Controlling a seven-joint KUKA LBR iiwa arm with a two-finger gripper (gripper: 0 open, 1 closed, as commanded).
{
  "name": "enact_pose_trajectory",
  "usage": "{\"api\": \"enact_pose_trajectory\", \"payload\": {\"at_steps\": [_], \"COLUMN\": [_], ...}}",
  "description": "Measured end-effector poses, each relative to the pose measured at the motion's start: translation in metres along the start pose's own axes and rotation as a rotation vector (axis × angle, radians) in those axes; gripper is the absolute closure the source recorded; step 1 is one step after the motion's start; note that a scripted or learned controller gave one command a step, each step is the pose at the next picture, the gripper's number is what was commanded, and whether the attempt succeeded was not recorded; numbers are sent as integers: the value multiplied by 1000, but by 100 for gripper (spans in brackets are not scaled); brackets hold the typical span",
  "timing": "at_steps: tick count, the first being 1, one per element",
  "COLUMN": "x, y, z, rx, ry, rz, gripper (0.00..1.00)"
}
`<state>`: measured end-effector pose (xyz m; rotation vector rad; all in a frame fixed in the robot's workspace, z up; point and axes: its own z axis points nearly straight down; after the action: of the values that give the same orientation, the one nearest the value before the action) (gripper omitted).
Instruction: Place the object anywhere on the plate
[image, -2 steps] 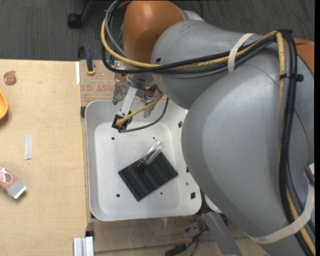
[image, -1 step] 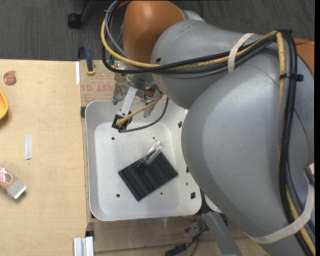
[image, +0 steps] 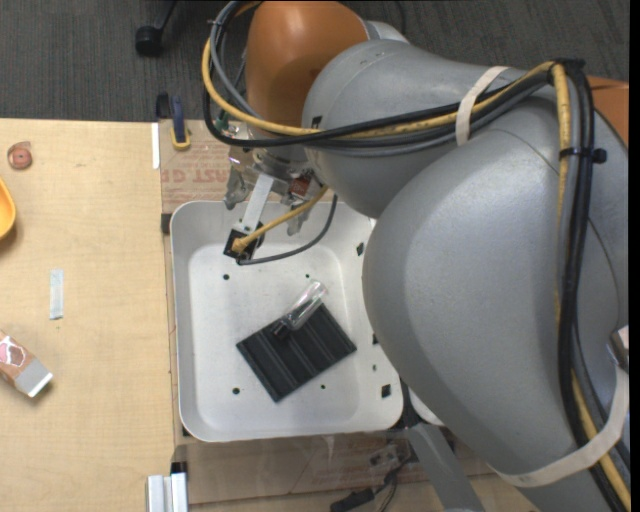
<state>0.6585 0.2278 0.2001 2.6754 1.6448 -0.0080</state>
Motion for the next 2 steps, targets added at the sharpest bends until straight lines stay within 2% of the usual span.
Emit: {"api": "enact_pose_trajectory", "payload": {"at_steps": [2], "x": [0], "y": [0], "z": [0], "rx": [0], "ry": [0], "rz": [0], "gripper": [0]}}
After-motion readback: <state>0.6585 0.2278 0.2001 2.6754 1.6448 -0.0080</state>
